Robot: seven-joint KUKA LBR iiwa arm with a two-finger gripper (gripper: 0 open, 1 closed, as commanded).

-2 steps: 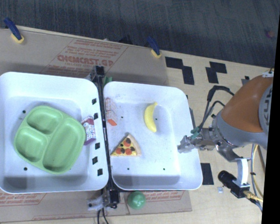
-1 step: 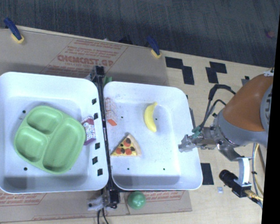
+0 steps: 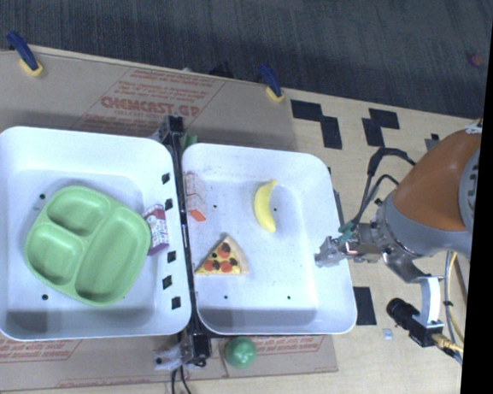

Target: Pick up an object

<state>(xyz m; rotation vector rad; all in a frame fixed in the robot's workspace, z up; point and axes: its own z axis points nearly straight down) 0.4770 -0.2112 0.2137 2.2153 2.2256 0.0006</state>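
- Gripper (image 3: 334, 250): poised over the right bin's (image 3: 305, 313) right rim; whether it is spread or pressed together cannot be told.
- Banana (image 3: 265, 205): lies in the right bin, upper middle.
- Pizza slice (image 3: 221, 258): below the banana.
- Green tray (image 3: 86, 243): in the left bin (image 3: 18, 159).
- Green ball (image 3: 239, 351): on the bench, just below the right bin.
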